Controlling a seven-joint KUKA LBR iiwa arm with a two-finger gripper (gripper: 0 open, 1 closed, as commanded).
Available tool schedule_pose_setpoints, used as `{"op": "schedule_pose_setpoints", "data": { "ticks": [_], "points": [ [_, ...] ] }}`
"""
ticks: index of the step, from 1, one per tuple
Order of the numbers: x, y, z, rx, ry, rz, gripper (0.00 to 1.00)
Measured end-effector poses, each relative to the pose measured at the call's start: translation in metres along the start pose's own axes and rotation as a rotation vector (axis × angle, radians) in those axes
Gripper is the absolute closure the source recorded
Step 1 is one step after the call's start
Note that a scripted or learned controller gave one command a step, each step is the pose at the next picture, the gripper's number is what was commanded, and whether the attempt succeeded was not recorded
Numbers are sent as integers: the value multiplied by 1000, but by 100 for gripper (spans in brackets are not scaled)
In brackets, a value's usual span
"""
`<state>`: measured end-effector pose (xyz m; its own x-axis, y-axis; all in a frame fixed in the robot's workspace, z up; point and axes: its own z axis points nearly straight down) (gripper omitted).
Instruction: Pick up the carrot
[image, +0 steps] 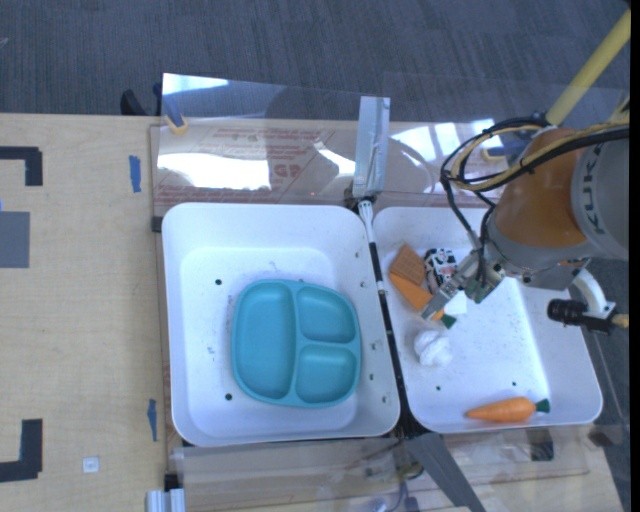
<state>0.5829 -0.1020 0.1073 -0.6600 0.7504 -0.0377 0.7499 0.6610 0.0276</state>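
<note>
Carrot (500, 409) lying flat in the right bin (525, 345), close against that bin's near wall, toward its near-right corner. Long axis running roughly left to right, almost parallel to that near wall, with a slight tilt: green stalk end pointing to the bin's right side and a touch higher in the view, tapered orange tip pointing left toward the bin's middle. Apart from everything else in the bin, nothing touching it.

Gripper (447, 305) low over the left half of the same bin, well apart from the carrot and farther from the near wall. Jaw state: cannot tell, the tip too small and cluttered to read. Nothing seen held.

Just beside the gripper, toward the bin's left wall, a tan-orange wedge-shaped item (408, 275). A small black-and-white item (440, 264) right next to it, toward the bin's far wall. A crumpled white lump (432, 347) between gripper and near wall, still in the left half.

Left of the right bin, sharing its left wall, the left bin (200, 260) with a teal divided plate (296, 341).
</note>
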Motion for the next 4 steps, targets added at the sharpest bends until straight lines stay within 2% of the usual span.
{"op": "schedule_pose_setpoints", "data": {
  "ticks": [1, 2, 3, 4],
  "points": [
    [-4, -11, -45, 21, 30, -43, 0],
    [-16, -16, -135, 22, 27, 87, 0],
    [-21, 0, -136, 26, 30, 143, 0],
    [-12, -8, 7, 27, 30, 222, 0]
  ]
}}
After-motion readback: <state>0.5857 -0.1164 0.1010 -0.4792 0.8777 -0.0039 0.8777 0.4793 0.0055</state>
